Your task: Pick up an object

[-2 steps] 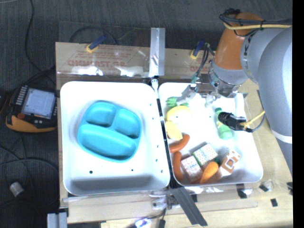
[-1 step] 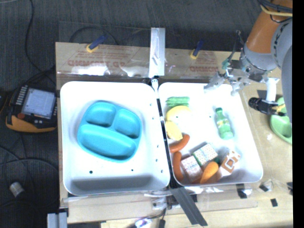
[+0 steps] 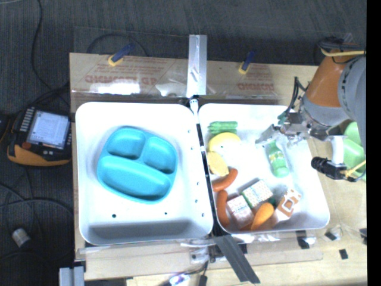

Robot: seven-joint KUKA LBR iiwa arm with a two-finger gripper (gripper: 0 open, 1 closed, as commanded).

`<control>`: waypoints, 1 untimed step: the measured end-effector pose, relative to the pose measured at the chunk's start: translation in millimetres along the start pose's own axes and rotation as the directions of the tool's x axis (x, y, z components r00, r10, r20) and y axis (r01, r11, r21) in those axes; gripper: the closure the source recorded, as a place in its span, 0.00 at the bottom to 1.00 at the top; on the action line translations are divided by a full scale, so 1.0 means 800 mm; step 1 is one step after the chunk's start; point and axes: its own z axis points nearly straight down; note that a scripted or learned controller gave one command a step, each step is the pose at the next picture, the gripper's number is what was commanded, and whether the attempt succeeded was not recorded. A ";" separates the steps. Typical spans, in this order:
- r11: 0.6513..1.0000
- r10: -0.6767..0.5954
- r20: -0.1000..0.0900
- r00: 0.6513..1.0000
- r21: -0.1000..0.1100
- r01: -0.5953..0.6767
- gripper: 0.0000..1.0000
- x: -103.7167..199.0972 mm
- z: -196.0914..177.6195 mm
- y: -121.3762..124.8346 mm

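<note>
We see two shallow white plastic bins side by side on the bench. The left white bin (image 3: 89, 219) holds one thing, a bright blue plastic tray with three hollows (image 3: 137, 162). The right white bin (image 3: 315, 210) holds a heap of toy food. We count one small green plastic bottle (image 3: 277, 161), one round yellow toy fruit (image 3: 224, 142), one flat green ridged toy (image 3: 222, 126) behind it, one pale yellow curved piece (image 3: 217, 162), and two long orange-red toy sausages (image 3: 225, 180). Near the front wall are one orange toy carrot (image 3: 262, 215), two small printed cubes (image 3: 257, 192) and one small white and orange box (image 3: 287, 205).

The metal two-finger gripper (image 3: 281, 132) hangs over the back right part of the right bin, just above the top of the green bottle. We cannot tell how far its fingers are spread, and we see nothing held between them.

The grey arm with its orange band (image 3: 326, 85) comes in from the right side and bends down toward the bin
</note>
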 end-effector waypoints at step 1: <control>0.998 0.068 -0.006 0.998 -0.006 -0.068 0.00 -0.002 0.034 0.003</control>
